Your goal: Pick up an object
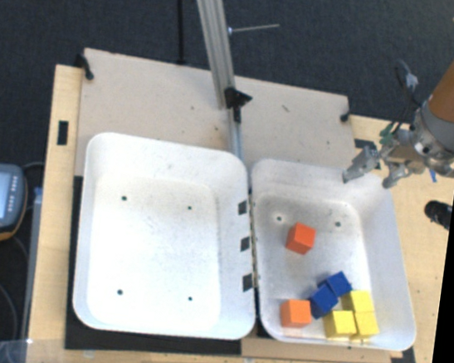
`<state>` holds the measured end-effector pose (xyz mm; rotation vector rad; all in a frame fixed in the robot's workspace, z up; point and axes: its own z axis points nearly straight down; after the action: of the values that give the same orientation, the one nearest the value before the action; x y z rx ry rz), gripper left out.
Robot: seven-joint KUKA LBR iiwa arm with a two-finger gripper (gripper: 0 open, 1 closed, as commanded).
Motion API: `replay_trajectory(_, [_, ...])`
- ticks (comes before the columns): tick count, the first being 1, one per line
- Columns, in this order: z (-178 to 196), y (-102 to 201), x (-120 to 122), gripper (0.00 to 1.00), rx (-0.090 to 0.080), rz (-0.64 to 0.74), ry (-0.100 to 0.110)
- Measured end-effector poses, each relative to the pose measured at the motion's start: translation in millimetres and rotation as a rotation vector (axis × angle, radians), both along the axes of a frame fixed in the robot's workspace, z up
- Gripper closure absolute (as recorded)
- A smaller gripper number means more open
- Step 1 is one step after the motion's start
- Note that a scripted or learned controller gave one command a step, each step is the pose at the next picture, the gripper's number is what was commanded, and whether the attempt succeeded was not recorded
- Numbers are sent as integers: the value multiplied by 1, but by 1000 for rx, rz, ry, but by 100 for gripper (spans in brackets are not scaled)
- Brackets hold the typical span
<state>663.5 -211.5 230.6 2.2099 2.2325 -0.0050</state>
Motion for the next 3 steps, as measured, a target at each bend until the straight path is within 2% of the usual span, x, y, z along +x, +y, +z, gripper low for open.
replay_trajectory(1, [-87,34,-63,0,5,-10,8])
replay_trajectory(2, [-96,23,-94,0,-3,-13,-18])
replay_trajectory(3, [-108,46,-94,0,-1,-11,-25])
